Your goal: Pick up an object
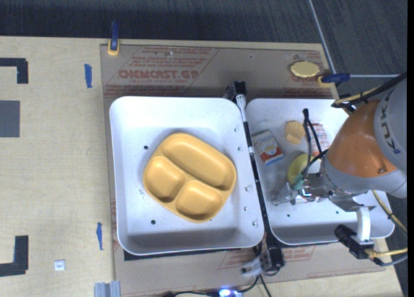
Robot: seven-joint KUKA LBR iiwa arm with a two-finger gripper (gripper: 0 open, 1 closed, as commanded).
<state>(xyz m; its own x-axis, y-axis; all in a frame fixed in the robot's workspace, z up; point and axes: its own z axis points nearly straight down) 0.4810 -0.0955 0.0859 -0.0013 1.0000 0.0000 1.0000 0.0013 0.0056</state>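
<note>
In the right bin (323, 232) lie a small white carton with red and blue print (267, 147), a pale yellow lump (295, 132) and a yellow-green, banana-like piece (297, 167). The arm reaches in from the right, its orange band (354, 150) over the bin's right half. My gripper (291, 193) is low in the bin, just below the yellow-green piece and close to the left wall. Nothing is visibly held in it. The arm hides the bin floor beneath it.
The left bin (129, 121) holds a large yellow tray with three compartments (188, 176). A black divider with cables (249, 153) runs between the bins. A tan disc (305, 69) lies on the cardboard behind the right bin.
</note>
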